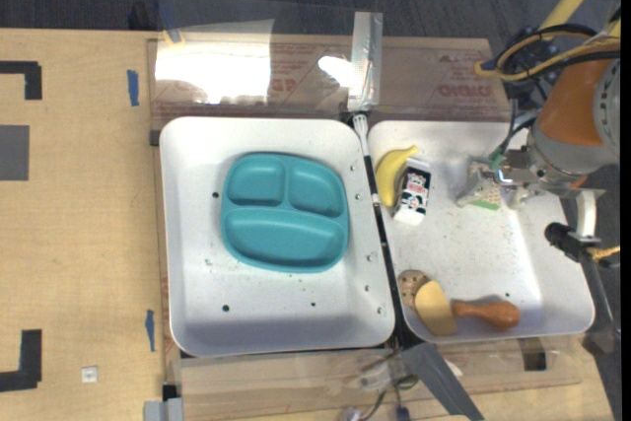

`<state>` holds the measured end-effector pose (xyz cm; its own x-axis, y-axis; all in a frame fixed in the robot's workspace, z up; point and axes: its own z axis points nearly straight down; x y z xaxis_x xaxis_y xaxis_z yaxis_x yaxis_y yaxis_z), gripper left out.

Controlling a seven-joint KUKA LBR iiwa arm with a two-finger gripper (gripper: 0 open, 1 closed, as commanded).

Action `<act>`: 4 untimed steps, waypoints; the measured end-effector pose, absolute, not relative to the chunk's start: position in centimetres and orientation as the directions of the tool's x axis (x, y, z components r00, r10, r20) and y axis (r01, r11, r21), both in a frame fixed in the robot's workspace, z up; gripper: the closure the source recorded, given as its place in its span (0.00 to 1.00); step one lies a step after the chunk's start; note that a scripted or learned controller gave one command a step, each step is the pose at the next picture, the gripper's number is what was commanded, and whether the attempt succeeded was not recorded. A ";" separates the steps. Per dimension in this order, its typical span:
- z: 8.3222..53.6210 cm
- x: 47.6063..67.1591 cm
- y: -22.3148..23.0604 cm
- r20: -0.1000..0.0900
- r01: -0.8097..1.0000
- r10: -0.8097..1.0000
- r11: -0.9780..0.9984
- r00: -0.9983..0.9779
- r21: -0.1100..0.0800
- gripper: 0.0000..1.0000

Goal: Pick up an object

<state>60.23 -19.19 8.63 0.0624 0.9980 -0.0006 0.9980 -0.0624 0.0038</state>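
Observation:
The right bin (523, 251) holds a yellow banana (391, 171) at its far left and a small white carton (414, 191) with dark print right beside it. A wooden scoop with an orange-brown handle (463, 309) lies near the front edge, next to a small speckled round piece (410, 281). My gripper (487, 182) hangs low over the upper middle of this bin, to the right of the carton. A small pale green item (485, 201) lies just under it; whether it is gripped is unclear.
A teal divided plate (286, 212) lies in the middle of the left bin (187, 291). A clear plastic wall (256, 64) stands behind the bins. The arm's grey body and orange band (582, 113) with cables fill the far right.

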 end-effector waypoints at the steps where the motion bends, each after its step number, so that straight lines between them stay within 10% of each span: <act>1: 9.8 60.4 -19.1 -0.002 0.998 0.998 -0.059 0.059 0.009 1.00; 2: 8.7 57.4 -19.7 -0.001 0.998 0.998 -0.058 0.058 0.004 1.00; 3: 8.7 57.5 -19.6 0.001 0.998 0.998 -0.056 0.056 0.004 0.00; 4: 9.8 57.6 -19.7 -0.001 0.998 0.998 -0.056 0.056 0.008 1.00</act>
